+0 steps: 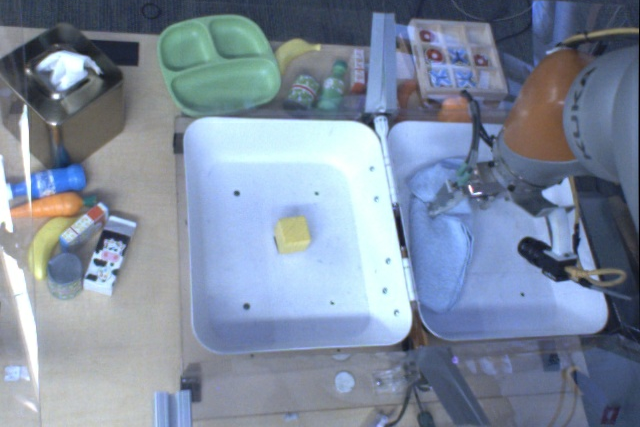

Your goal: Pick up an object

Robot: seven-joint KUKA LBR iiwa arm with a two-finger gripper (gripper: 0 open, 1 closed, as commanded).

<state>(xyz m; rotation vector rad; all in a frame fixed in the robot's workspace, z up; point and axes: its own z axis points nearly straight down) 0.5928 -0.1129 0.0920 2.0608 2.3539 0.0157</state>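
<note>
A small yellow block lies near the middle of the left bin. A pale blue cloth is crumpled along the left side of the right bin. My gripper reaches in from the right and sits low over the upper part of the cloth, touching or nearly touching it. The grey arm with its orange band stands above the right bin's far right side.
Behind the bins lie a green divided plate, small bottles and a picture puzzle board. On the bench at left are a brown box, a banana, a carrot and a blue bottle.
</note>
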